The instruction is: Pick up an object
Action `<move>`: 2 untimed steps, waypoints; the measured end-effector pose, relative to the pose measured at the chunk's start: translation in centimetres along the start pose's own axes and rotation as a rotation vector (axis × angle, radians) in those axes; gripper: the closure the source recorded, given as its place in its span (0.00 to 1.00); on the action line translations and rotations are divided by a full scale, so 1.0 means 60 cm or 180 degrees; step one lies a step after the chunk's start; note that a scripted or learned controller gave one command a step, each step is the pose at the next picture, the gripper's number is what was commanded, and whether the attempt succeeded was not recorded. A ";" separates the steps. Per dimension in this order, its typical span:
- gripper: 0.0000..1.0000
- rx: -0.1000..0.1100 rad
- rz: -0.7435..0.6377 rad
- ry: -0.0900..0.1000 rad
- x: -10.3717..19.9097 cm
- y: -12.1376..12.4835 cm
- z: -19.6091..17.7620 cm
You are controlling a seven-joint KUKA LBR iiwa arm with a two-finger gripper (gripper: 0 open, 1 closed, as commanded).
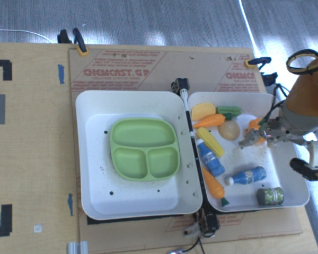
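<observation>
From my remote station I see the arm (pixel 306 97) reaching in from the right, its orange band above the wrist, with the end effector (pixel 252 138) low over the right bin (pixel 294 192). I cannot tell whether it is spread or pressed together; the tip is small and blurred against a small orange object (pixel 254 124) just beside it, and I cannot make out whether they touch. The right bin holds the candidates for picking: a yellow piece (pixel 203 110) at the back, a green vegetable (pixel 229 111) next to it, an orange carrot (pixel 209 121) lying just in front of those two, a tan potato (pixel 229 130) near the middle, a yellow corn cob (pixel 210 142) angled along the left wall, a blue bottle (pixel 211 161) touching the corn's lower end, a second carrot (pixel 214 184) near the front left, another blue bottle (pixel 247 176) lying on its side, and a dark green can (pixel 270 196) in the front right corner. The left bin (pixel 95 142) carries a green divided plate (pixel 144 148) with three compartments. Both bins sit on a cardboard sheet (pixel 127 70) on the tabletop (pixel 26 152).
</observation>
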State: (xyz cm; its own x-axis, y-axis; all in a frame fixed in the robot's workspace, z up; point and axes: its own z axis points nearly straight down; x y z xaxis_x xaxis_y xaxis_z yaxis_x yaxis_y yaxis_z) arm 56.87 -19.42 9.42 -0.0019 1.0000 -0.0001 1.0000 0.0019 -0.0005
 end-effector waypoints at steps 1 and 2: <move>0.00 0.0018 -0.0023 0.0073 -0.022 0.072 0.012; 1.00 -0.0013 -0.0031 0.0008 -0.031 0.072 -0.002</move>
State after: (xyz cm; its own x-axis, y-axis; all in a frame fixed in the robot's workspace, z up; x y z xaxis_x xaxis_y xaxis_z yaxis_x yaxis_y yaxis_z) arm 61.20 -21.27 9.52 -0.0118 0.9999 0.0023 0.9999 0.0118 0.0034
